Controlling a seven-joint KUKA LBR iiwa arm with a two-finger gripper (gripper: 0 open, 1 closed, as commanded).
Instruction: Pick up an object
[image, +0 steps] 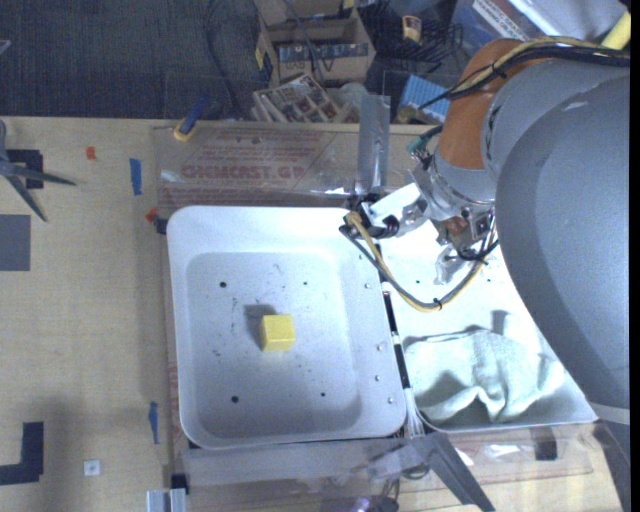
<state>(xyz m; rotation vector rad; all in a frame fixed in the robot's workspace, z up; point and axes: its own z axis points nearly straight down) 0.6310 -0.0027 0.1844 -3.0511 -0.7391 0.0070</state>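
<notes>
While the grey arm with its orange band (470, 110) hangs over the right-hand shallow white bin (560, 405), the small yellow cube (278, 332) sits alone near the middle of the left-hand shallow white bin (200, 240), well apart from the claw (455, 262). Whether the claw is spread or pressed together I cannot tell, since the wrist and a loop of yellow-and-black cable (400, 285) crowd that spot. Nothing appears to be carried. The step in hand, as I judge it, is the approach: the arm needs to cross the ridge between the two bins and come down over the cube. Doing this well calls for centring above the cube before descending, with the grasp lined up across two flat, opposite faces instead of across the corners, because the cube lies slightly turned relative to the bin walls. A straight vertical descent would suit, as the cube is light and could skid on the smooth floor if nudged from one side. The crumpled white cloth (480, 375) in the right bin is a softer alternative nearby, but it blends into the bin and offers no firm edge. Keeping the dangling cable clear of the bin rim matters too.
</notes>
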